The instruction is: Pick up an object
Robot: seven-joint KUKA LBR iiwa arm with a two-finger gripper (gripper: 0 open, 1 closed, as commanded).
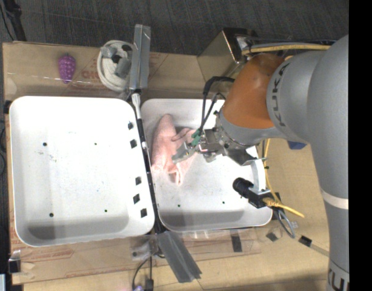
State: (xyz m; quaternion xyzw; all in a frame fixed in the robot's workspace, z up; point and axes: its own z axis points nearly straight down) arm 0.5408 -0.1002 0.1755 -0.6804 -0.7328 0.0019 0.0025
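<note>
Inside the right bin (246, 220), against its left wall, lies a pink soft toy (164, 147). Pincer (187, 151) poised at its right edge; finger spacing cannot be told. Likely light, limp, compressible: best pinched across its plump middle.

I see the brown bench (174, 62) carrying two white bins side by side, left bin (16, 162) and right bin (192, 223), with a purple grape-like object (66, 67) and a white coiled roll (113, 65) lying along its far edge.
</note>
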